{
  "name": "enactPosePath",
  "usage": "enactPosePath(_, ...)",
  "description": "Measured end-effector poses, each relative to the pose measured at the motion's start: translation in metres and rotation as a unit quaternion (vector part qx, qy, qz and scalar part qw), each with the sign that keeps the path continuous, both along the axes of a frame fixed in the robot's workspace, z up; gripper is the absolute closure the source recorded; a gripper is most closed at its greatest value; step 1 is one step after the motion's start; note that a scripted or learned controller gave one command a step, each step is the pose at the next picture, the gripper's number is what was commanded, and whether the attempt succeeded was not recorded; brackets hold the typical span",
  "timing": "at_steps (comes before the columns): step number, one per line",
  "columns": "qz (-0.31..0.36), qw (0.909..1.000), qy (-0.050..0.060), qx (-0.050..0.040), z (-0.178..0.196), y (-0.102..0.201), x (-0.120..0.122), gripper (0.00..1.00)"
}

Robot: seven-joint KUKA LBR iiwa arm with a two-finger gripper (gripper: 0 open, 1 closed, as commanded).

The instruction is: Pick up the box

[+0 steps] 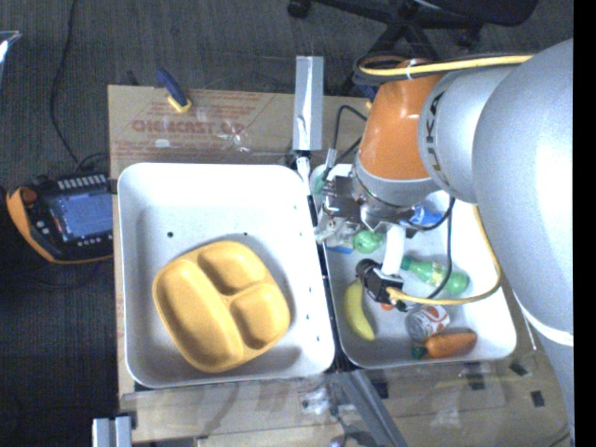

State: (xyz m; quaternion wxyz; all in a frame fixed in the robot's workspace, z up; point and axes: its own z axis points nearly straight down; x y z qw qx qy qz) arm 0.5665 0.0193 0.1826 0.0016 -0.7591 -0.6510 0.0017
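Much of the right bin [503, 343] under the arm [484, 128], hand unseen.

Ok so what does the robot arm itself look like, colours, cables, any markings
The arm is bulky, rounded and light grey, with a glossy orange band above the wrist. Dark lettering sits on the grey shell beside the band, partly cut off. A yellow cable runs along its top, and another yellow cable loops below with black wires near the metallic end effector.
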Motion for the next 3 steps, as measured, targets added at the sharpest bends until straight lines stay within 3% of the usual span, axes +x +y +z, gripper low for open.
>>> enactPosePath(1, -0.021, 0.9998, 0.001, -0.0007, 0.0, 0.067, -0.057, 1.0)
enactPosePath(2, -0.124, 0.9923, 0.0, -0.0011, -0.003, 0.141, -0.084, 1.0)
enactPosePath(3, -0.132, 0.9913, 0.0, -0.0025, 0.029, 0.208, -0.084, 1.0)
